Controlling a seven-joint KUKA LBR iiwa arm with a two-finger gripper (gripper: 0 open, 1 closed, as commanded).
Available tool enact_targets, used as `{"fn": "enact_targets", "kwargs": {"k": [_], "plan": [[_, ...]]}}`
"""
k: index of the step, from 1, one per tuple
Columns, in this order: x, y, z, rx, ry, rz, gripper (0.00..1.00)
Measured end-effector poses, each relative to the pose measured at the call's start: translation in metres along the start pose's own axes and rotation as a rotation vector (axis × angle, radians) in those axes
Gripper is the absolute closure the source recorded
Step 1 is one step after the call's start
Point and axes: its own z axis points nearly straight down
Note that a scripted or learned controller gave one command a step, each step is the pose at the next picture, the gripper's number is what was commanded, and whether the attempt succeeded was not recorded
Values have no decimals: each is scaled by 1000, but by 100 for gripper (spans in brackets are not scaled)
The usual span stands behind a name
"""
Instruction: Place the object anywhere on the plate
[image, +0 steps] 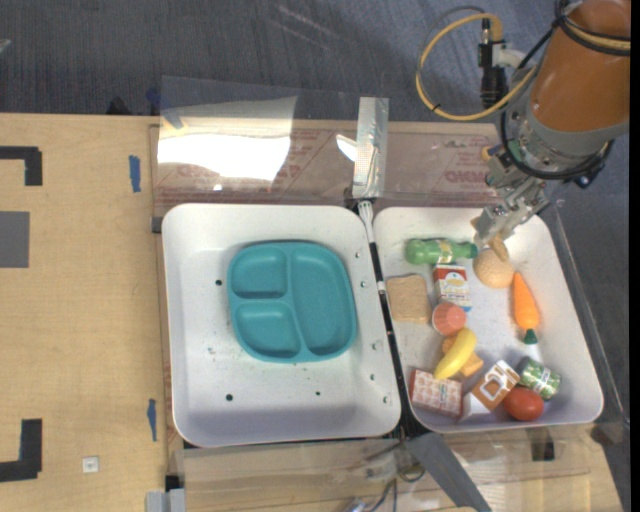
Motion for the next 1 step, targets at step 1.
{"fn": "enact_targets", "kwargs": {"k": [1], "plan": [[-75, -21, -59, 3, 0, -122, 100]]}}
